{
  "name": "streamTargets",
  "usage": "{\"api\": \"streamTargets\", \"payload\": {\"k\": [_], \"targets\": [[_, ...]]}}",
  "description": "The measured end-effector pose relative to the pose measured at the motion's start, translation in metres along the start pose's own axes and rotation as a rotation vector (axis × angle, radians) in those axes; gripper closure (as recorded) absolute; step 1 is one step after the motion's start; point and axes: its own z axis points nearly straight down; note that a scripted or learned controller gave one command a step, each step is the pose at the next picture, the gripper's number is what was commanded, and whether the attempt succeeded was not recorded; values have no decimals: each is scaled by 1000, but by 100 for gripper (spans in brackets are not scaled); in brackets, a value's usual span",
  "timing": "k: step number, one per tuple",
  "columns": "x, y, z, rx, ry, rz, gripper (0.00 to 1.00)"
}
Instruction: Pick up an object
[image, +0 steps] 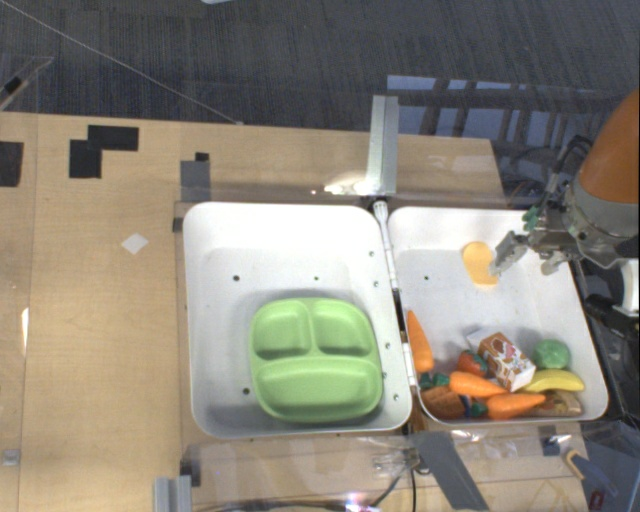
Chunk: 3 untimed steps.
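The right bin (440, 240) holds a yellow-orange rounded fruit (480, 263) near its middle back. Piled at its front are several carrots (476, 384), a printed snack box (505, 362), a green ball (551, 353) and a banana (556, 381). One more carrot (420, 343) lies along the bin's left wall. My gripper (530, 255) hangs over the right bin's back right part, just right of the yellow-orange fruit. Its fingers stand open with nothing between them, and the left finger (506, 251) is close beside the fruit.
A green divided plate (315, 358) lies in the left bin (230, 250), toward the front. A metal post (384, 140) stands behind the divider between the bins. The arm's orange band (612, 165) is at the right edge.
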Motion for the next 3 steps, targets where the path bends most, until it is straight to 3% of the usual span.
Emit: {"api": "streamTargets", "payload": {"k": [1, 2, 3], "targets": [[-35, -80, 92, -5, -3, -54, 0], [-35, -81, 92, -4, -2, -53, 0], [38, -90, 108, -20, -5, -53, 0]]}}
